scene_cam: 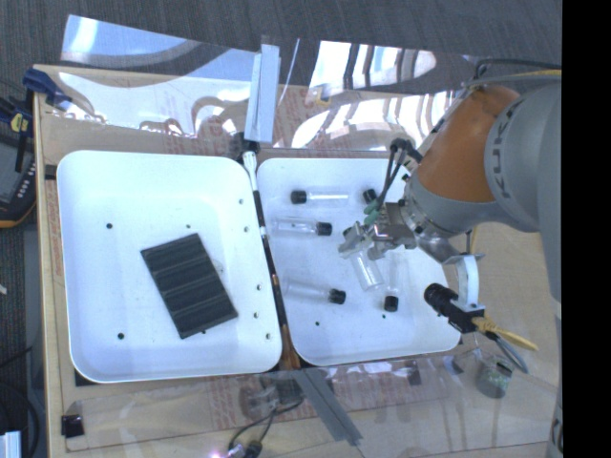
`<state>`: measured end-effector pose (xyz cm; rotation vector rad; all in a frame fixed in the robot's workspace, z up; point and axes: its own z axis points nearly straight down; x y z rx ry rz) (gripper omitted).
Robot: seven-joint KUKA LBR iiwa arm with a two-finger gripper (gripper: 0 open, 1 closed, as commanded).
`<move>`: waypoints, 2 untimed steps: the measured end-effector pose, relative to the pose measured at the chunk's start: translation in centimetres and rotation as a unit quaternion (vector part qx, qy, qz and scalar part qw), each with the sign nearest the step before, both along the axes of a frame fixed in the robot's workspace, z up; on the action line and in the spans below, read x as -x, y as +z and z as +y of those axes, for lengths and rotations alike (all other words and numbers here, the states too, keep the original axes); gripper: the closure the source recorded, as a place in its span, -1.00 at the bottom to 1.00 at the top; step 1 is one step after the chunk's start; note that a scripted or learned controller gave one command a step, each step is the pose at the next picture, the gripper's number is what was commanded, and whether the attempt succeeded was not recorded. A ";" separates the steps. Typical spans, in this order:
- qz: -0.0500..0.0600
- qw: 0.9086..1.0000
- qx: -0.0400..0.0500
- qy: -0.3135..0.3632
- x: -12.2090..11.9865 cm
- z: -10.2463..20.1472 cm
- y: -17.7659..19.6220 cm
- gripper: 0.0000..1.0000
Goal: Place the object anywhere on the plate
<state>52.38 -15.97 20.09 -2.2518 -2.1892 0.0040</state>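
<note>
A dark ribbed plate point(188, 284) lies tilted in the left bin point(95, 175). Several clear tubes with black caps lie in the right bin point(315, 346): one near the back point(320, 197), one below it point(301, 226), one toward the front point(313, 292). Another clear tube point(368, 273) lies just in front of my gripper point(361, 239), which hangs low over the middle of the right bin. Small black caps sit at the back point(369, 196) and at the front point(390, 303) of that bin.
The arm's orange band point(458, 160) and grey wrist cover the right bin's far right corner. A raised divider point(267, 256) separates the two bins. Clear panels stand behind the bins.
</note>
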 end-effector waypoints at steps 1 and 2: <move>0.000 1.000 -0.002 0.008 -6.5 7.7 1.8 1.00; 0.000 0.999 -0.002 0.034 -9.1 17.0 -1.0 1.00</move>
